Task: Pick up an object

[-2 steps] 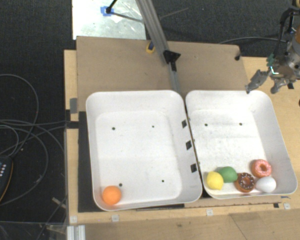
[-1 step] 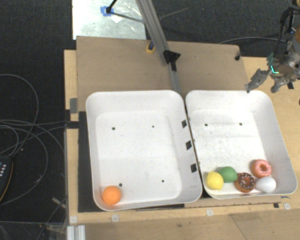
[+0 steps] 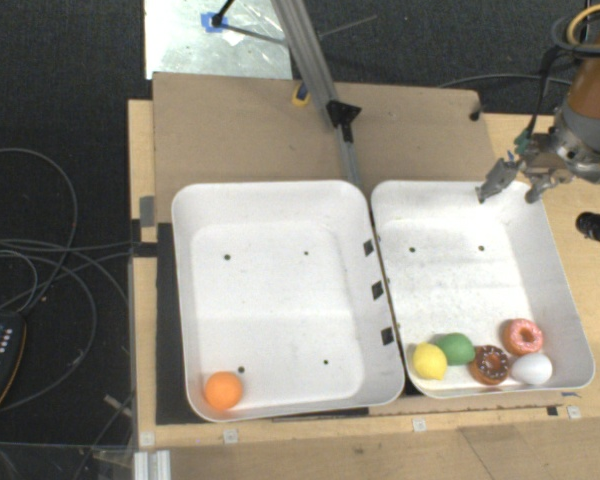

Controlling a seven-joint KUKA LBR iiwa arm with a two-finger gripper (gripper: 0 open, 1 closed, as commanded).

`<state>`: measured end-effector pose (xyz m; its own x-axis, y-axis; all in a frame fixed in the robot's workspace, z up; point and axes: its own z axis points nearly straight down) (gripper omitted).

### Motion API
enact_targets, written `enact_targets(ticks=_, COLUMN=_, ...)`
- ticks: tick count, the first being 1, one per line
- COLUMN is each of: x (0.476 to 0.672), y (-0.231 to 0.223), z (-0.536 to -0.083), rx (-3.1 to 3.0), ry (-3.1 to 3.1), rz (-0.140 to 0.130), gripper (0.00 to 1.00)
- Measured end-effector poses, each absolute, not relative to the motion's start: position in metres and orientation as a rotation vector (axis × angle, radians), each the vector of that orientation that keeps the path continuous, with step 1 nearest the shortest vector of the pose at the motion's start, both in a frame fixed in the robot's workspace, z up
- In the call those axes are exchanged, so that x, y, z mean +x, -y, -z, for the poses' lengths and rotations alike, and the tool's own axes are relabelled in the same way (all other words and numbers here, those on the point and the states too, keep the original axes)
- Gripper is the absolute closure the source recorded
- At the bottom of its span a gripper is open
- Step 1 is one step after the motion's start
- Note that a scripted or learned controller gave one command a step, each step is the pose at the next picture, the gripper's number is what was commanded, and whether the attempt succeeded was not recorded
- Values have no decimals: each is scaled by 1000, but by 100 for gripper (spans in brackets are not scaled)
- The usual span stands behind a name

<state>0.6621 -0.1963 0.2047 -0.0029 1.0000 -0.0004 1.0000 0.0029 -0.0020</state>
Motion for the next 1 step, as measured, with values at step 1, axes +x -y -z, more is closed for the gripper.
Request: enact_targets(ticks=1, x=663, y=192, z=-163, rx=-2214, ry=2227, rz=-2, gripper=0)
